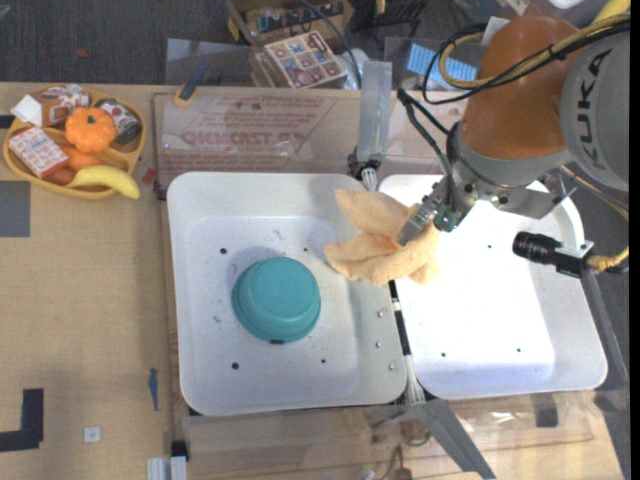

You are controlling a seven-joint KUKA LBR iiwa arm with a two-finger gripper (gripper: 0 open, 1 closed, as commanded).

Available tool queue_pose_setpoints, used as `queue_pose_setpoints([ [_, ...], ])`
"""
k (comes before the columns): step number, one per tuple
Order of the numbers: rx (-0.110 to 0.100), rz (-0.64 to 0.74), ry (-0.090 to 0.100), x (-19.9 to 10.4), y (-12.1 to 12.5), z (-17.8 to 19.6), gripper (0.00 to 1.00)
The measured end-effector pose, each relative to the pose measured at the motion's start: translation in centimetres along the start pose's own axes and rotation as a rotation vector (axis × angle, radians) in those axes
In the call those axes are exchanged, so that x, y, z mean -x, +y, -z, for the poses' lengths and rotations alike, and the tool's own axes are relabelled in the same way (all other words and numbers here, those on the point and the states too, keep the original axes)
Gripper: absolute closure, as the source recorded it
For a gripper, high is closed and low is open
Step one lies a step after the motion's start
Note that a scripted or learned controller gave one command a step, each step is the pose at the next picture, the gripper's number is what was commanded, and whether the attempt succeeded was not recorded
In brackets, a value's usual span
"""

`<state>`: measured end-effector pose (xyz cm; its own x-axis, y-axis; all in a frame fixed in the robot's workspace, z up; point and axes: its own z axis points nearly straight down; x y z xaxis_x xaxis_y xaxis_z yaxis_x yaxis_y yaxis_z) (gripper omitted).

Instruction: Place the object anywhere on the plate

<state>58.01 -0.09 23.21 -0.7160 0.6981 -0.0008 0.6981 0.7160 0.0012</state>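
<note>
1. Camera view, and straight away there's trouble reading the pincer (pixel 418 226): its tips sink into a crumpled yellow cloth (pixel 382 240), so whether they're spread or pressed together, I cannot tell.
2. The cloth drapes over the ridge where the two bins meet, most of it over the left bin (pixel 200 368), one edge hanging toward the right bin (pixel 560 368). Whether it's lifted or resting on the rim is hard to make out.
3. The arm's orange band (pixel 520 78) bulks large at upper right, cut off by the frame's top edge, and it hides the right bin's far corner.
4. From there the wrist slants down and to the left, ending at the cloth.
5. The teal plate (pixel 277 299), looking like an upturned dish, sits in the middle of the left bin, apart from the cloth, nothing on it.
6. On the worktop's far left, a yellow tray of toy food (pixel 70 148), its small pieces blurry.
</note>
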Motion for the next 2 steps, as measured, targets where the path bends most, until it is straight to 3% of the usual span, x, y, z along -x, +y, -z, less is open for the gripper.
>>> queue_pose_setpoints([
  [2,0.002,0.772,0.000,-9.7,3.4,-0.8,1.00],
])
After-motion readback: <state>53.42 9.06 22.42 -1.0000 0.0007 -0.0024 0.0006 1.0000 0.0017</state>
